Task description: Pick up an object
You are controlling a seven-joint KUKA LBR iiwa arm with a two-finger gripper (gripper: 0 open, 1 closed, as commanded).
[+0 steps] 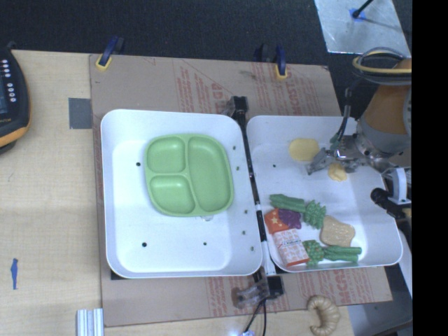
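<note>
2 white bins are seen side by side on the desk (49, 208): the left bin (126, 250) carries 1 green divided plate (189, 175); the right bin (374, 247) carries 2 yellow pieces, 2 green vegetables, 1 bread slice (337, 232), 1 red packet (289, 247). The larger yellow piece (304, 149), rounded and pale, lies near the far wall. The arm (381, 110) hangs over the right bin; its gripper (334, 161) is seen beside the smaller yellow piece (338, 174), fingers apart.

Pale wooden bench (49, 208) is carrying a brown cardboard sheet (182, 89), pinned by a yellow clamp (106, 56). Dark carpet (175, 12) is lying beyond. Grey tape patch (80, 113) is sticking near the left.
</note>
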